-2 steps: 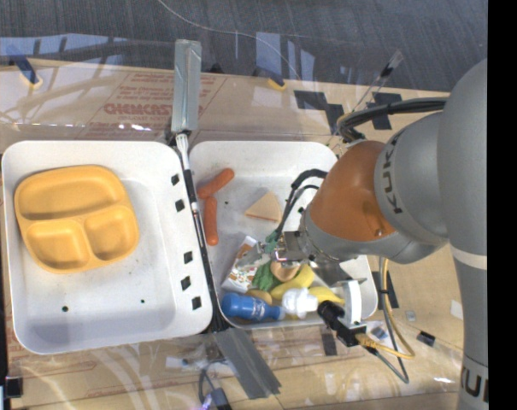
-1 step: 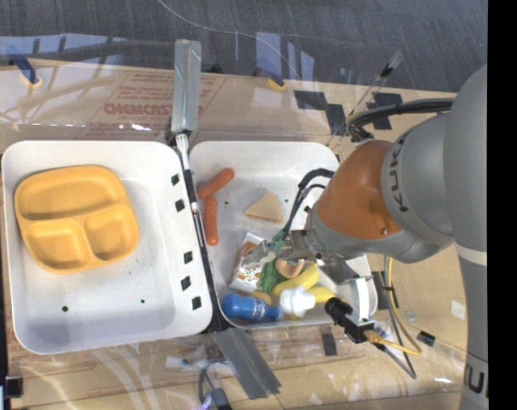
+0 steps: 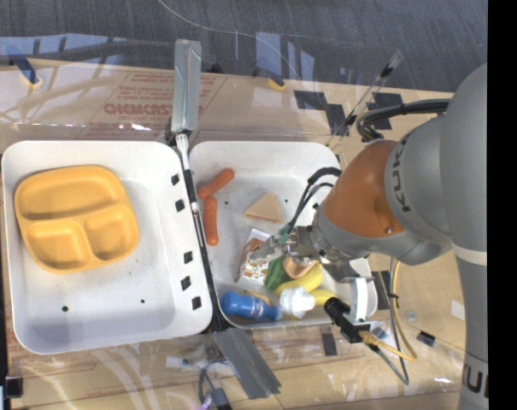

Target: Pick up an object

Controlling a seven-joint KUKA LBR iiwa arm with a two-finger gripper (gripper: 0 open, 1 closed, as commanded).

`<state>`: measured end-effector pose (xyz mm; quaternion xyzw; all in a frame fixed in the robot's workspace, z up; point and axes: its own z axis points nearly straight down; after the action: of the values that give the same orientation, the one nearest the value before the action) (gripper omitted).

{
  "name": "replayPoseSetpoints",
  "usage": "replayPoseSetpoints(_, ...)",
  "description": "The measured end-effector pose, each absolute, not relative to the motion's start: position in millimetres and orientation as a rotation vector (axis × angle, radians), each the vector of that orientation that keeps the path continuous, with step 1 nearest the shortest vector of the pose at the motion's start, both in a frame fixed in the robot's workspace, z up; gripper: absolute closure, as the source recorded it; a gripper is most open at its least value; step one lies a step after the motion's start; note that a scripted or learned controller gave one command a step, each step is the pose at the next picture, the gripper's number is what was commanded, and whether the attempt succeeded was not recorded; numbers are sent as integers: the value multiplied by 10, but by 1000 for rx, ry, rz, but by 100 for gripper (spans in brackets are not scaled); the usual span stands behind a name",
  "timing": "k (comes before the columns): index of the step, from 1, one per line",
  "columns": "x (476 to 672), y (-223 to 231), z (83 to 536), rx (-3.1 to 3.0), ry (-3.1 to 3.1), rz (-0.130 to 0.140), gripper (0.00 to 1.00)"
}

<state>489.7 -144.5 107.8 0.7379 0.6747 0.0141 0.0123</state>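
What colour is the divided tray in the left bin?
Yellow-orange; the divided tray shows plainly in the camera view.

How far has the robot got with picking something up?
Nothing looks picked up yet. The arm's wrist is down over the right bin, above a cluster with a snack packet, a yellow piece and a blue bottle. Two sausages and a wedge lie untouched, and the yellow tray sits in the left bin. Grasping and lifting remain.
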Motion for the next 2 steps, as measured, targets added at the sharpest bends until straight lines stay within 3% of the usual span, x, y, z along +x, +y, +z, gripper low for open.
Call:
replayPoseSetpoints(1,4891,-1455,1075,2368,2021,43,0)
replayPoseSetpoints(2,5629,-1049,1066,2354,2045,33,0)
